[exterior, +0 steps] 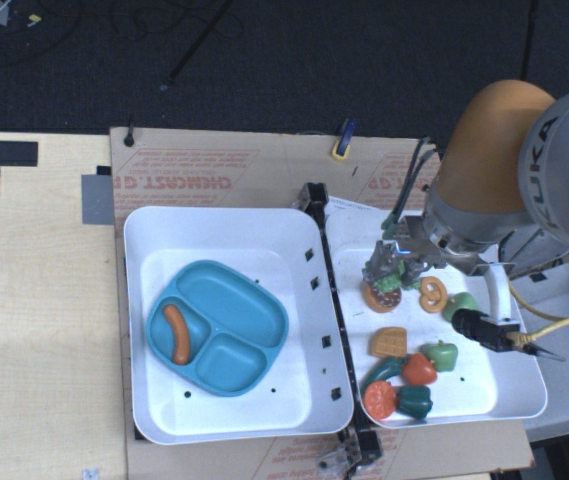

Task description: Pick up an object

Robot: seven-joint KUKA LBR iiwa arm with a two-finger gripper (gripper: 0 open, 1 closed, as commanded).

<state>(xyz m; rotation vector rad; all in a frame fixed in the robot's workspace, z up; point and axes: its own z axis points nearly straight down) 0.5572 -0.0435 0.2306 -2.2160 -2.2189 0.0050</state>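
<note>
Overhead, the grey KUKA arm [524, 183] with its orange band reaches in from three o'clock, and its two-finger gripper [388, 268] hangs low over the upper part of the right-hand shallow white bin [524, 393]. Directly under the fingertips, toward six o'clock, sits a small round toy burger with brown bun and green and red filling [382, 294]; whether the jaws are spread or pressed together cannot be told, since the metal parts blur into the toy. At three o'clock from the burger lies a tan pretzel-shaped toy [432, 294], just beside it. Toward six o'clock from the burger rests a flat tan waffle-like cracker [388, 343]. Farther toward five o'clock a cluster gathers near the bin's lower rim: a green bell pepper [443, 355], a red tomato-like piece [419, 369], a round red strawberry-like piece [380, 399] and a dark green vegetable [414, 402], mostly touching. At nine o'clock, the left-hand shallow white bin [164, 233] carries a blue three-compartment plastic plate [229, 313], with an orange-brown toy sausage [176, 333] in its left compartment.
</note>
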